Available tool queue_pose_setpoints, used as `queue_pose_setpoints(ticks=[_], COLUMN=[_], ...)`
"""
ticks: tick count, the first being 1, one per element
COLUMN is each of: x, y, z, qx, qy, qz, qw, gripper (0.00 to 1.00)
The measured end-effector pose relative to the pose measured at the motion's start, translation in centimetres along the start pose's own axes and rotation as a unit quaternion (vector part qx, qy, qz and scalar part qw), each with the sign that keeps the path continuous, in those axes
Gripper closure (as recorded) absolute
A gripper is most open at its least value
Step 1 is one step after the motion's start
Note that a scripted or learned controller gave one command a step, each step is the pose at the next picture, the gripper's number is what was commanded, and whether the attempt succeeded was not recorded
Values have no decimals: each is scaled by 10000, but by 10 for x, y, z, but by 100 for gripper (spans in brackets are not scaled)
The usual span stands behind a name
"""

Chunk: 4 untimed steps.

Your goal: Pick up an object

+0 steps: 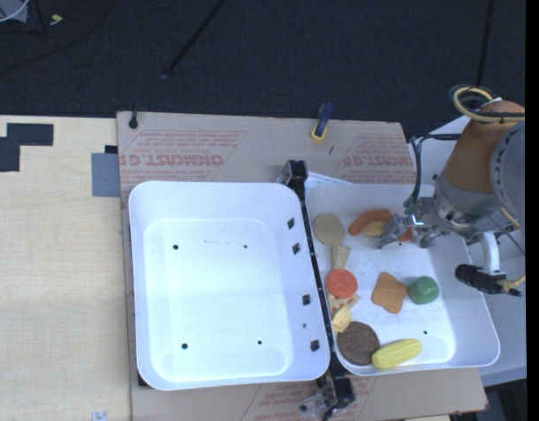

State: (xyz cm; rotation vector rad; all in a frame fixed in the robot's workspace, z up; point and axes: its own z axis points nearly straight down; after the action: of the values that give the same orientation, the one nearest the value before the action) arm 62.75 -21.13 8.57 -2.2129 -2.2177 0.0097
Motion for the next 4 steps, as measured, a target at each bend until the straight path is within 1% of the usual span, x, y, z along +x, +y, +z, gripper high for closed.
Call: queue_pose_setpoints(ticks=[1, 2, 3, 4], x=[0, -1, 20, 42], y=[0, 9, -3, -40], z=[-1, 2, -2, -1], qx=[-8, 144, -24, -22], qy=[-3, 33, -3, 1], qz=[-5, -30, 9, 25], qw=[10000, 9999, 10000, 10000], gripper=[0, 0, 0, 0])
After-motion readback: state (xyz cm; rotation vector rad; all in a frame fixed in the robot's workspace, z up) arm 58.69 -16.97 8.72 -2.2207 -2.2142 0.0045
